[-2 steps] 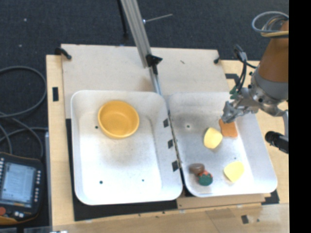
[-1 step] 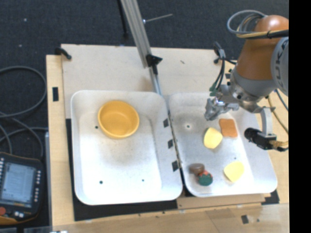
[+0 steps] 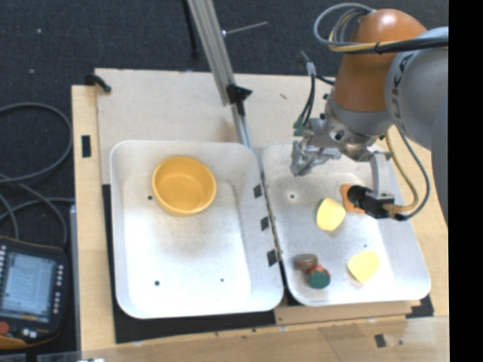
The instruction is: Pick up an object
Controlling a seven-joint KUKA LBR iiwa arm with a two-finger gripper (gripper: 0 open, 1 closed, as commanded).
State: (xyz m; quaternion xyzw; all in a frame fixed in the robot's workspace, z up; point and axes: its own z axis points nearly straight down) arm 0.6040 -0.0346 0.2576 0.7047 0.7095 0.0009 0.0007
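Grey metal tool (image 3: pixel 304 159) hangs over the right bin (image 3: pixel 400 277), fingers together, gripping nothing.

One fixed camera looks down at a slant from above the table (image 3: pixel 151 104), far enough back to take in both bins (image 3: pixel 136 277) at frame centre, dark floor along the top and left, the arm (image 3: pixel 423 66) entering upper right.

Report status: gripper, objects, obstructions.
Gripper above right bin, far end, nothing between fingers. Yellow pieces lie loose. Yellow bowl in left bin.
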